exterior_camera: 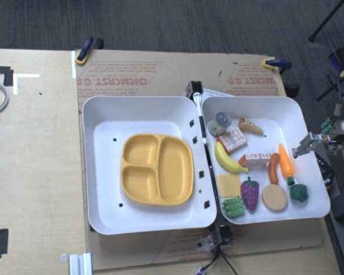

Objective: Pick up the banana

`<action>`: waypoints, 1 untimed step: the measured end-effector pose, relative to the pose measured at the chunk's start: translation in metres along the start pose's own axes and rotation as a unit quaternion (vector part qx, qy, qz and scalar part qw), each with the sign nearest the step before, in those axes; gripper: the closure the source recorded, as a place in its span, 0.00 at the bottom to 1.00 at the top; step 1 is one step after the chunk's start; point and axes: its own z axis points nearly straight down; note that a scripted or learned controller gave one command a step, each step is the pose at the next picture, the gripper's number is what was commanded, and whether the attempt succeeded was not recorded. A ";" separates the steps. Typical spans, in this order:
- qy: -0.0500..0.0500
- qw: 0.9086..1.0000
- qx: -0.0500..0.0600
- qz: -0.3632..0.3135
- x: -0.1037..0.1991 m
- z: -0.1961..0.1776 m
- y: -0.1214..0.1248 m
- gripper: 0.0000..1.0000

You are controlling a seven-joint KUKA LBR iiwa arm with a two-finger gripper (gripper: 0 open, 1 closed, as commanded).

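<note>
Curved yellow plastic banana point(229, 159) sits wedged against the red-and-white carton point(234, 139); gripper point(311, 145) hovers right of it, finger spread unclear — risks grabbing the carton.

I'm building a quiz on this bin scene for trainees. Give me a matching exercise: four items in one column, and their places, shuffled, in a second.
Items
1. banana
2. yellow divided plate
3. broccoli
4. grapes

Places
A. left bin
B. right bin, near the lower right corner
C. right bin, near its left wall
D. right bin, just right of the cheese slice

Pairs: 1-C, 2-A, 3-B, 4-D
</note>
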 end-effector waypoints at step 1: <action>0.000 1.000 0.000 -0.013 0.079 0.067 0.004 0.00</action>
